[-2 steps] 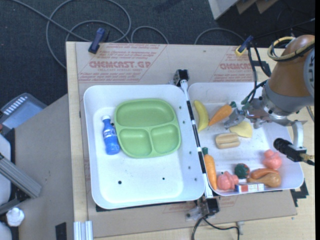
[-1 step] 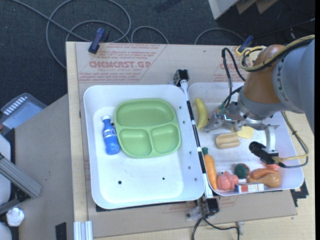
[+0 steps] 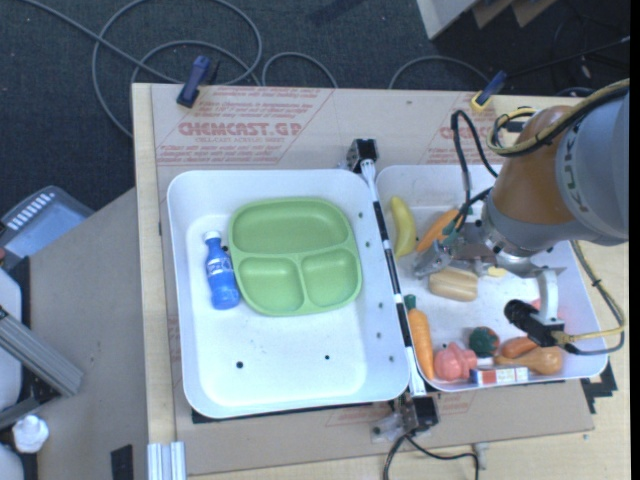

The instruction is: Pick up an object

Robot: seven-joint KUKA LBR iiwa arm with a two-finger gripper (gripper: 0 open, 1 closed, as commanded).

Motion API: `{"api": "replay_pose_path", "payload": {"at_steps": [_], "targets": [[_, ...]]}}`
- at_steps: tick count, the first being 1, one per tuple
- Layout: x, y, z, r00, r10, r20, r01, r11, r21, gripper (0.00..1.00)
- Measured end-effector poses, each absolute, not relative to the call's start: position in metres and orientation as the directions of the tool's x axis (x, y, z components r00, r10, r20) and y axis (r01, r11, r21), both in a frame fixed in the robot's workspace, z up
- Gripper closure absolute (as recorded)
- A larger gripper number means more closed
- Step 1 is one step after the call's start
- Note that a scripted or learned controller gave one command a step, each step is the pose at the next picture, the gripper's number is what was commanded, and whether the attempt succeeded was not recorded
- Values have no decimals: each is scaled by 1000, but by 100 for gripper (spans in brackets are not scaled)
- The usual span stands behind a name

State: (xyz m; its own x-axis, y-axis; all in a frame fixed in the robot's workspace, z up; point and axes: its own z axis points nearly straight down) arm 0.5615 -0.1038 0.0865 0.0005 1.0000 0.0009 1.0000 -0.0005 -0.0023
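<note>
While the pale tan, bun-shaped toy (image 3: 453,285) lies near the middle of the right white bin (image 3: 590,298), the gripper (image 3: 440,258) hangs just above it, touching or barely clear. Finger opening: cannot tell, nothing visibly held. Judgement: light, stiff, smooth plastic; grip across its short sides. Neighbours: yellow banana (image 3: 402,225), orange carrot (image 3: 421,340). Left bin (image 3: 190,298) holds green divided tray (image 3: 295,255), blue bottle (image 3: 220,272).

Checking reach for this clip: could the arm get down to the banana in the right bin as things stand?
Probably yes. The banana lies uncovered by the right bin's left wall, with only an orange carrot-like piece beside it, and the tool is close by.
</note>
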Motion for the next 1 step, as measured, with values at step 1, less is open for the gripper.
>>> {"api": "replay_pose_path", "payload": {"at_steps": [1], "targets": [[562, -104, 96, 1, 1000, 0, 1000, -1, -1, 100]]}}
